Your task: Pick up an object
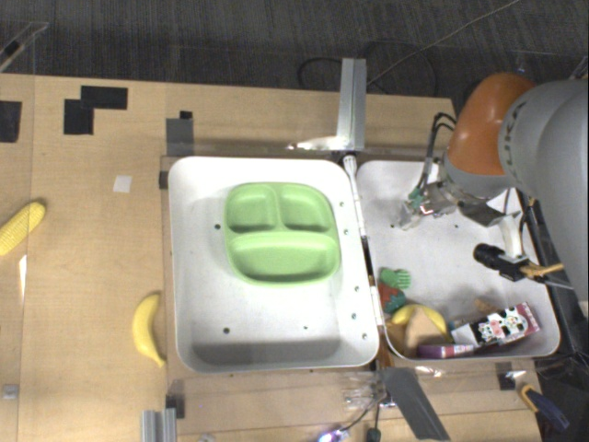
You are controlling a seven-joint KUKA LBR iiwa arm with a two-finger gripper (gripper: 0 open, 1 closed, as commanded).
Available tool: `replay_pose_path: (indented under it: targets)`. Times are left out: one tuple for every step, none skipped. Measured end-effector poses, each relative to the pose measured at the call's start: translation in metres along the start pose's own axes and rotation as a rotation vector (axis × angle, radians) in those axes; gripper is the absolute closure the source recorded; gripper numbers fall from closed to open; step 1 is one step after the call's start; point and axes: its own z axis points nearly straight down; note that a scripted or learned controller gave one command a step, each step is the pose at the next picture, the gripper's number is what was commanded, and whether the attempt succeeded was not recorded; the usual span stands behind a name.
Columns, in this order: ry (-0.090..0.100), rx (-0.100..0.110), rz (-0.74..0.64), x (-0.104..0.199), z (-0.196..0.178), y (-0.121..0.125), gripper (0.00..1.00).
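Note:
My gripper [417, 208] hangs over the back part of the right bin [460, 238], above bare white floor, with nothing seen in it. Along that bin's front edge lie a small green and red toy [394, 285], a yellow and tan rounded object [419, 321], a purple piece [433, 348] and a patterned box with a pink end [502, 326]. These things sit well in front of the gripper. The left bin [198, 339] holds a green divided plate [276, 230].
A banana [147, 328] and a yellow corn cob [20, 226] lie on the wooden bench left of the bins. A metal post [352, 104] stands behind the wall between the two bins. The grey arm [543, 136] comes in from the right.

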Motion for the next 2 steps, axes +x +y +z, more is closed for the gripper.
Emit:
replay_pose_path:
  targets:
    - [-0.001, 0.001, -0.061, -0.0350, 0.0008, 0.0007, 1.00]
    - [0.000, 0.001, -0.061, -0.0346, 0.0006, 0.0010, 0.00]
